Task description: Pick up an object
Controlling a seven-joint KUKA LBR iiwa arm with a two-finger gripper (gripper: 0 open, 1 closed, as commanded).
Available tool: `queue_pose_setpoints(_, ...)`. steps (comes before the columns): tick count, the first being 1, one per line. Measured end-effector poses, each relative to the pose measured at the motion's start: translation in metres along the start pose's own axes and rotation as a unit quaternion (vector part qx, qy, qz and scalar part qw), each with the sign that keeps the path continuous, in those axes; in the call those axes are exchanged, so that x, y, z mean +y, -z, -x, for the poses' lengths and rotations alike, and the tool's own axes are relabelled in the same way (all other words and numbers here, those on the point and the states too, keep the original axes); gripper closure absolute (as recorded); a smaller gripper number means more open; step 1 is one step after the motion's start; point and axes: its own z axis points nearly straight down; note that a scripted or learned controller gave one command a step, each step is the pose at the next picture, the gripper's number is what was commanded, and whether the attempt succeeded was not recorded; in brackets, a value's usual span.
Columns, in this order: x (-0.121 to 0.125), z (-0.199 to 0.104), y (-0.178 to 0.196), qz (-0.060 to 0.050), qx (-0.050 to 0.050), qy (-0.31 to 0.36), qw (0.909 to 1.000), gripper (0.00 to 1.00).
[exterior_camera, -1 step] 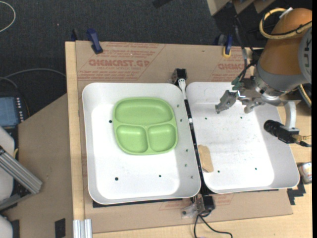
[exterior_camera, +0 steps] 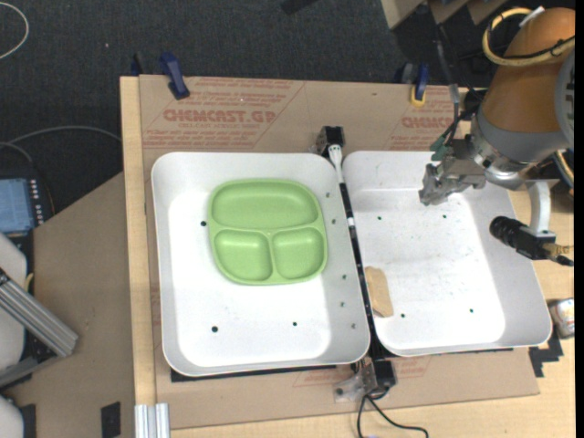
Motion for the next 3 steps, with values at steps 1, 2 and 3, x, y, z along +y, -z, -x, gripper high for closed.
queue_pose_setpoints(1, -0.032, -0.064, -0.012, -0.004, 0.002, 0.002, 1.0, 1.0)
queue_pose_setpoints(2, -0.101, -0.134, 0.035, -0.003, 0.002, 0.003, 1.0, 1.0)
queue_pose_setpoints(3, -0.105, -0.126, 0.194, 0.009, 0.002, 0.001, 1.0, 1.0)
